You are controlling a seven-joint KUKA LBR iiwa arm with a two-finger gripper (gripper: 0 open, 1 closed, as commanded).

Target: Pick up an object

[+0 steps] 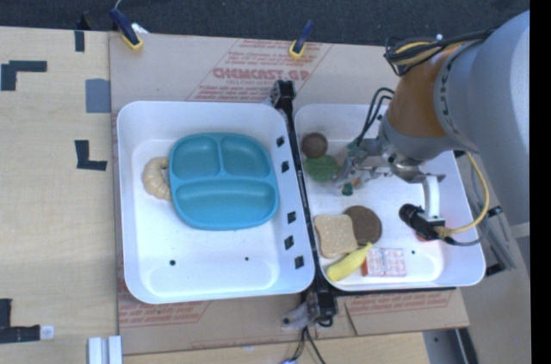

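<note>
Currently the gripper [351, 175] sits low in the right bin [456, 268], at its upper-left part, hanging from the grey arm [482, 95] with the orange band [422, 100] above the wrist; the arm enters from the right side of the view. Finger state: cannot tell, the metal parts at the tip are too small and cluttered to read. Nothing is visibly held between them. Just left of the gripper tip lies a green round object [323, 169], touching or nearly touching the tip; contact cannot be confirmed. Directly above the green one, a brown ball [314, 144], close to the divider between bins. Neither has a clear long axis. Below the gripper: a dark brown round disc [365, 224], lying flat, and beside it on the left a slice of toast [334, 234], flat, roughly square, edges slightly skewed to the bin walls. Below these, a banana [346, 263], long axis running diagonally from lower left to upper right, its upper end near a small white card with red print [385, 262]. Black cable fitting [418, 221] with yellow cable hangs right of the disc. Left bin [138, 268]: a blue divided plate [224, 182], long axis across the bin, two small compartments toward the top, one large below. A tan curved object [156, 178] lies against its left rim. Both bins rest on a cardboard sheet [198, 70] held by yellow-blue clamps [127, 30].
</note>
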